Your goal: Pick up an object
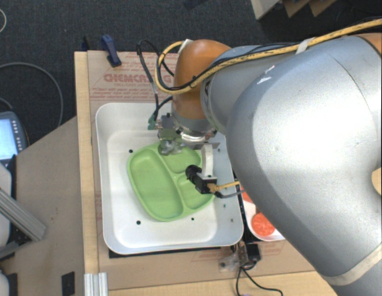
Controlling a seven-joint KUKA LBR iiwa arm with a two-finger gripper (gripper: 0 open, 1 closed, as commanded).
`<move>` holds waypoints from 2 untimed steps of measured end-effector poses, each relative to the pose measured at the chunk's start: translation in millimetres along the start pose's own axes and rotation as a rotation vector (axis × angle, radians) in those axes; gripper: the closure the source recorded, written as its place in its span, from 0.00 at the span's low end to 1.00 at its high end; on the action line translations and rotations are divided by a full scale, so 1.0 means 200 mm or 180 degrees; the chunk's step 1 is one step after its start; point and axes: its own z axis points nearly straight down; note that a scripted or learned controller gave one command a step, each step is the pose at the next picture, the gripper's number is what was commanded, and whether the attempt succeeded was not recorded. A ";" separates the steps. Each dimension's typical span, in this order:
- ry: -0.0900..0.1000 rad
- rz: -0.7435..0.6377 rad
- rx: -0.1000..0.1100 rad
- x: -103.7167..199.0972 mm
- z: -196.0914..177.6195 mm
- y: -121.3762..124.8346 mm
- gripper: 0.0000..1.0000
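Observation:
A light green divided plate [155, 184] lies flat in the left white bin [116, 165], tilted diagonally across its floor. The gripper [168, 145] hangs over the plate's far edge, right at its rim, under the orange band of the wrist. The big grey arm covers the view's right half and hides most of the right bin. An orange-red round object [262, 226] peeks out below the arm in the right bin.
The bins sit on a cardboard sheet [116, 79] with red lettering. A blue clamp [110, 49] stands at its far left corner. Cables and a small black connector [251, 251] lie at the near edge. A screen [4, 137] glows at far left.

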 end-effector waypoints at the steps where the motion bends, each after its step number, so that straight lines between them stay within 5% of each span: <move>1: -0.0005 0.0009 -0.0052 0.12 -0.01 -0.36 1.00; 2: 0.0004 -0.0013 -0.0003 0.38 -0.29 -0.67 1.00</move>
